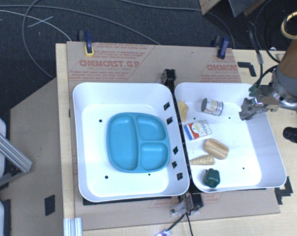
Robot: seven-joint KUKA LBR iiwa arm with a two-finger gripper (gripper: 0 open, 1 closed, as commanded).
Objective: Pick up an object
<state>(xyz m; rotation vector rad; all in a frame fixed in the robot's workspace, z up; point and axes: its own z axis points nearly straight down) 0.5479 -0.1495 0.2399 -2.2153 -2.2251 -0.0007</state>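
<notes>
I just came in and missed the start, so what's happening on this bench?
A grey robot arm with an orange band reaches in from the right, its gripper over the right white bin, holding nothing visible. That bin holds a small tin can, a red, white and blue packet, a tan bread-like roll, a pale cone-like piece and a dark green pepper-like toy. The left white bin holds a blue divided plate.
</notes>
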